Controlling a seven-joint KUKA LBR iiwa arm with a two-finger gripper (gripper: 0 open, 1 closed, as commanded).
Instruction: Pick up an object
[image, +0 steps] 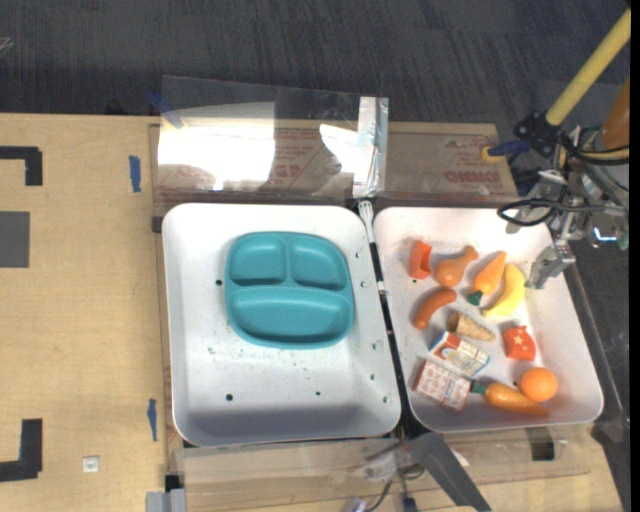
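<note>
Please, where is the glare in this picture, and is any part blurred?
In the camera view, strong glare whitens the clear sheet behind the left bin; the gripper over the right bin looks soft; the toy food's small print is unreadable.

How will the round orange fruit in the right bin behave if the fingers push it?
The orange fruit looks round and smooth, so it will probably roll rather than slide. It rests near the right bin wall and a carrot, which may stop it soon.
</note>
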